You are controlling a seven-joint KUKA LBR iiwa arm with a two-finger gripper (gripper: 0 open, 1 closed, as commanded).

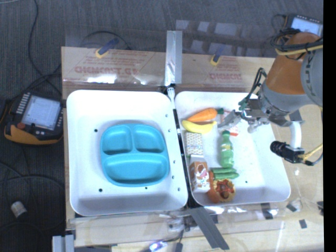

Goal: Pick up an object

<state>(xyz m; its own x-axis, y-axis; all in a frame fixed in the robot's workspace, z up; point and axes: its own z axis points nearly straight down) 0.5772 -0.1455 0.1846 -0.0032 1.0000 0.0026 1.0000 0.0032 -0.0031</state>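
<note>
Objects for picking lie crowded in the right bin (273,185), all toward its left half. The jaws (234,116) hang low over that bin's upper middle, just right of the carrot; whether they are wide or narrow cannot be told, and nothing shows between them. The carrot (202,114) lies slantwise at the bin's top, with a yellow banana (199,126) touching it just below. A green bottle (226,147) lies lengthwise below the jaws, nearest to them after the carrot. Left of the bottle sits a small checked packet (194,143), and below that a brown carton (199,175). A green pepper-like piece (226,172) lies across the bottle's lower end, and a red and orange toy (222,189) rests at the bin's bottom edge, touching the carton. The bottle's right side stays bare white floor. The left bin (79,156) holds a blue divided plate (135,154). A handheld pendant (32,117) lies on the floor left of the bench (121,70).
</note>
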